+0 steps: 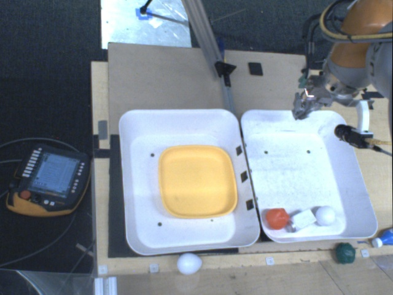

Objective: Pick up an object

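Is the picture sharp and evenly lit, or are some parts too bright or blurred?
Camera view: mostly sharp and evenly lit; the white bins look slightly overexposed, a bright patch of floor glares at the top, and the hand is small and a little blurred.

No words, numbers, brand names or signs can be read anywhere. The handheld control pad [48, 180], lying on the dark floor off the bench's left edge, has a lit bluish screen and rows of small buttons, but everything on them is too small and blurred to make out. A small black square [255, 69] on the brown board near the bench's far edge carries no legible marking. The two white bins [138, 128] and the yellow plate [198, 181] in the left one bear no visible print.
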Controlling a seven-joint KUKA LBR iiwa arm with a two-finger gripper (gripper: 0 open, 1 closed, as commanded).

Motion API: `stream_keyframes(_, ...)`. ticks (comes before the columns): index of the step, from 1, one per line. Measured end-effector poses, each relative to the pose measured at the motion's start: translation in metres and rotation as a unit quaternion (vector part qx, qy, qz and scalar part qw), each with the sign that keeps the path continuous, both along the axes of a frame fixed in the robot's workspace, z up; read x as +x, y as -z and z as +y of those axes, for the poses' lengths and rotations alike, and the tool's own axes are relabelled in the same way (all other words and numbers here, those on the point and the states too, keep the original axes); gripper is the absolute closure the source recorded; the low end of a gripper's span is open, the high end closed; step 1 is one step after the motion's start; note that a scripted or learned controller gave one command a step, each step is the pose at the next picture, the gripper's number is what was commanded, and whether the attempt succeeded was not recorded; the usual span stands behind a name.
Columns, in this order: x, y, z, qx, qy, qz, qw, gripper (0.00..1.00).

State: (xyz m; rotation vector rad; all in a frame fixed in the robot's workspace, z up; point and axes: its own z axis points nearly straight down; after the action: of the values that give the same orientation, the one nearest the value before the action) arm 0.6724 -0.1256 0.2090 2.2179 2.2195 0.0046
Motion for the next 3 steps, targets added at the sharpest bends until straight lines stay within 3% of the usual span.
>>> stream_keyframes(1, 0.001, -0.026, 0.000, 0.0002, 0.000, 0.001, 1.0000, 1.00)
stream_keyframes(3, -0.050, -0.045, 0.093, 0.0009, -0.002, 0.002, 1.0000, 1.00)
